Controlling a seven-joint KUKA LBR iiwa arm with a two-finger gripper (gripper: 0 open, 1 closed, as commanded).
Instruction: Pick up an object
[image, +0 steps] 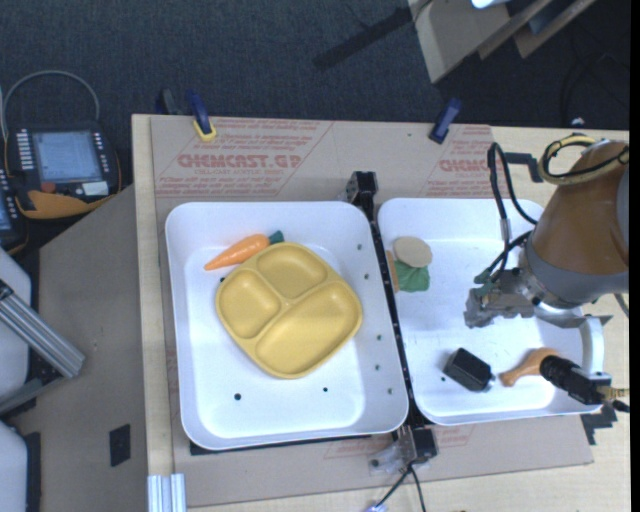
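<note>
My gripper (487, 307) hangs over the middle of the right bin (440, 225), on the grey arm reaching in from the right. Below it on the bin floor lies a small black block (468, 369). Right of that block lies a tan-orange curved piece (523, 368). A beige round piece (411, 251) rests on a green piece (412, 278) at the bin's left wall, left of and above the gripper. I see no object between the gripper's fingers.
The left bin (185, 330) holds a yellow divided plate (289, 310) and an orange carrot (237, 251) at the plate's upper left. A black clamp (361, 186) sits at the top of the ridge between the bins.
</note>
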